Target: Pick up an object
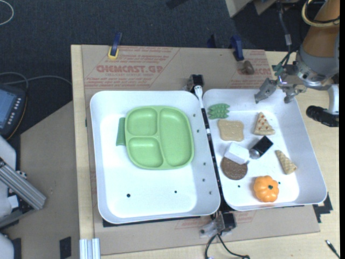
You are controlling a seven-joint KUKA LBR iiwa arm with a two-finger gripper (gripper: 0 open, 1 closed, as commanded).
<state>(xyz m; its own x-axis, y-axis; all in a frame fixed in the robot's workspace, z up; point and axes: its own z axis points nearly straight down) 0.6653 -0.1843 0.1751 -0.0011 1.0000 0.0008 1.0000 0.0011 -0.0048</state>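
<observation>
A pizza slice (263, 124) lies in the right bin (307, 144), just right of a toast slice (230, 129). Below the toast sit a brown cookie (234, 169) and an orange pumpkin (266, 189); above it, a green leaf (218, 110). The gripper (276, 92) hovers above the pizza slice, fingers spread and bare.

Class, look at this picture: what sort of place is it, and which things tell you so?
Probably a robotics lab test bench. A robot gripper hangs over two white bins, one holding toy food such as a pumpkin, on a board fixed with clamps.
</observation>
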